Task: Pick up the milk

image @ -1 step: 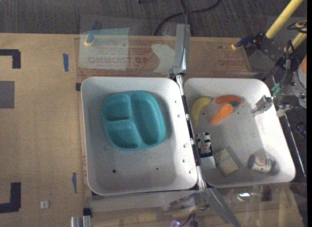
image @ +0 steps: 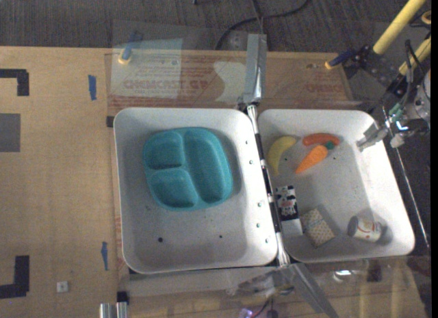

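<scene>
Tabletop (image: 55,193): pale wood, marked with black corner shapes and bits of blue tape, carrying two shallow white bins side by side.

Left bin (image: 130,234): one teal divided plate (image: 188,168), three compartments, lying toward the upper half.

Right bin (image: 393,200): six items.
- Milk (image: 287,202): small black-and-white cow-patterned carton, lying against the bin's left wall, about midway down.
- Banana (image: 279,151): yellow, upper left corner area.
- Carrot (image: 313,159): orange with green tip, just right of the banana.
- Red-orange sausage-shaped piece (image: 320,139): just above the carrot.
- Patterned box (image: 318,226): tilted, below and right of the milk.
- White cup or can (image: 365,228): on its side, lower right.

End effector (image: 373,136): at the right bin's upper right edge, well apart from the milk. Whether it is released or clenched I cannot tell; nothing is seen gripped.
</scene>
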{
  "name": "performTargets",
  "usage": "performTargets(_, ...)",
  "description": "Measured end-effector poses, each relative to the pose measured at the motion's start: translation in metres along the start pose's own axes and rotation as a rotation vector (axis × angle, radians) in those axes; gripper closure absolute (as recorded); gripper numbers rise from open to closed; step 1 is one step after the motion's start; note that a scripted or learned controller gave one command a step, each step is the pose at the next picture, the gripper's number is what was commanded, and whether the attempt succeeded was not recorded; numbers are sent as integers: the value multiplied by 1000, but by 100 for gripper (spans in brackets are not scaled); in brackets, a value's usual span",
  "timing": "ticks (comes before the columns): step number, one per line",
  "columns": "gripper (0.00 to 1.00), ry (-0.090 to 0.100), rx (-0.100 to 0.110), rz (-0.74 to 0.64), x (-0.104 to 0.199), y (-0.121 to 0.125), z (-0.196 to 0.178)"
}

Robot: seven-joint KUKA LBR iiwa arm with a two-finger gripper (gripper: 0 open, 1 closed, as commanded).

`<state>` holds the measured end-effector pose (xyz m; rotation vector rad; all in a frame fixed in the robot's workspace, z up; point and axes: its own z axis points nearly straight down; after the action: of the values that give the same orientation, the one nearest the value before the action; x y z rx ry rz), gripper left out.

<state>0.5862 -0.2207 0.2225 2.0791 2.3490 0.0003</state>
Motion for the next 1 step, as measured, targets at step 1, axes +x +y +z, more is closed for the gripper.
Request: performTargets(1,0,3,-1,-359,50,-40,128)
